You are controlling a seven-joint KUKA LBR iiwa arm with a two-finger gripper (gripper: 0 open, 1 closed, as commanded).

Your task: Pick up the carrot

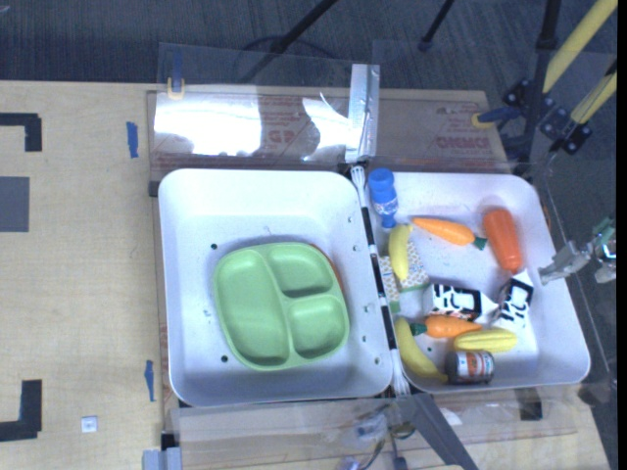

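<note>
Carrot (446, 230): lying in right bin (563, 346), beside banana (399, 252)
Gripper (573, 260): at bin's right rim, jaws' state unclear

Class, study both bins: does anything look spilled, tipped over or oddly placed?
Nothing looks spilled or broken. The right bin is a loose jumble: the can lies on its side beside a banana. The green tray sits askew in the left bin.
</note>
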